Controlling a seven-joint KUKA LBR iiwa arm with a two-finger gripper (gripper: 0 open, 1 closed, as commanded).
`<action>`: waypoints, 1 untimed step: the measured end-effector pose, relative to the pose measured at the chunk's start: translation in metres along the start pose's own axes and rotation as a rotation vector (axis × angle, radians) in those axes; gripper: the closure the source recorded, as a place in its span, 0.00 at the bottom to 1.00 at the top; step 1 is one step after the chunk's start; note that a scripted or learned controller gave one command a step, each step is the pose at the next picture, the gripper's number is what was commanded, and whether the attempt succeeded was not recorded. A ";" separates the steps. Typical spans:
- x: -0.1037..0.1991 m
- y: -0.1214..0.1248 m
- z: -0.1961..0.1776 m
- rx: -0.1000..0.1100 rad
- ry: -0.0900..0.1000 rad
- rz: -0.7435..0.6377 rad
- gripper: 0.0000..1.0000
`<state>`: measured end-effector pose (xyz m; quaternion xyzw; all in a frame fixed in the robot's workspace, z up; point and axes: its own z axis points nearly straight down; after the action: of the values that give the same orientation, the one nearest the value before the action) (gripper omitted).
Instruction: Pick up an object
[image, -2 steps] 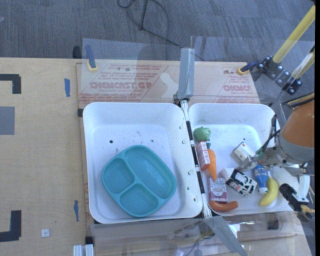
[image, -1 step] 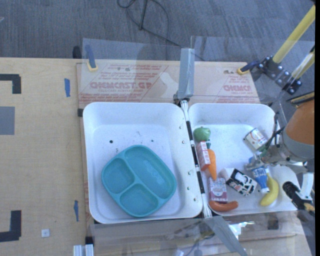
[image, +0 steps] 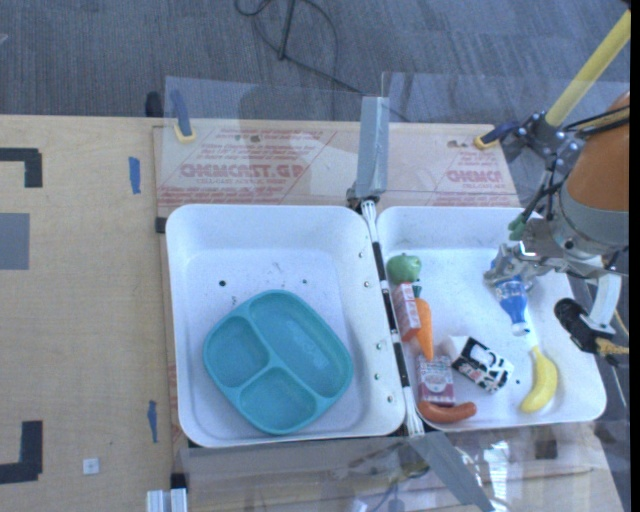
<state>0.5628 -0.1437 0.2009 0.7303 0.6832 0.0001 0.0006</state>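
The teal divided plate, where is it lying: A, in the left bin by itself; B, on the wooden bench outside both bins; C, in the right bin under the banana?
A: the teal divided plate lies flat in the left bin, while the banana is in the right bin.

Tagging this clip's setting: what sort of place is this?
Likely a robot grasping test bench in a lab: two white bins on a wooden bench, toy food such as a banana, and a clear guard panel behind.
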 end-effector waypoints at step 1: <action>0.000 0.000 0.000 0.000 0.000 0.000 0.00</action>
<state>0.5627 -0.1437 0.2009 0.7303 0.6832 0.0000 0.0005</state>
